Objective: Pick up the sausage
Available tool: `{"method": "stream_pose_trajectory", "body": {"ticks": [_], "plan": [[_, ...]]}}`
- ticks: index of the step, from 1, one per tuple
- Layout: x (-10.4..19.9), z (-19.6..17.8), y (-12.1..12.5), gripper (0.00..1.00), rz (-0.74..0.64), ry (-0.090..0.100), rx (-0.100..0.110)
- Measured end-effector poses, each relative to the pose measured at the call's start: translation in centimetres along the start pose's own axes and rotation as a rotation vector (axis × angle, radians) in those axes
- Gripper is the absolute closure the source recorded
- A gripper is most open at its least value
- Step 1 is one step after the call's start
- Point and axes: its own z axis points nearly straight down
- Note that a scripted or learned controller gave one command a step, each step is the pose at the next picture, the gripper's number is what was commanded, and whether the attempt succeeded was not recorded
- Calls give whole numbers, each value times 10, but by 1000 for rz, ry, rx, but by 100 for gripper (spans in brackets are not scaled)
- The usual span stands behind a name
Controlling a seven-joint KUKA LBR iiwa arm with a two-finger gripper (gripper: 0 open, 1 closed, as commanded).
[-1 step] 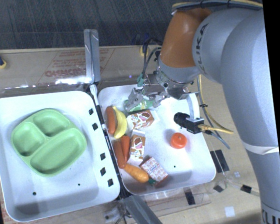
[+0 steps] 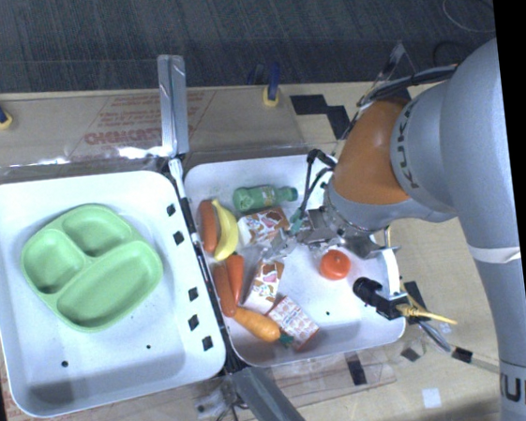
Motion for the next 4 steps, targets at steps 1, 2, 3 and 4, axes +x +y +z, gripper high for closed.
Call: {"method": "stream_pose_trajectory", "body": {"ticks": [1, 2, 3, 4], "plan": [[53, 23, 17, 0, 225, 1, 7], [-3, 26, 109, 0, 158, 3, 23], [12, 25, 21, 0, 621, 2, 16], [-30, 28, 106, 0, 556, -1, 45]]}}
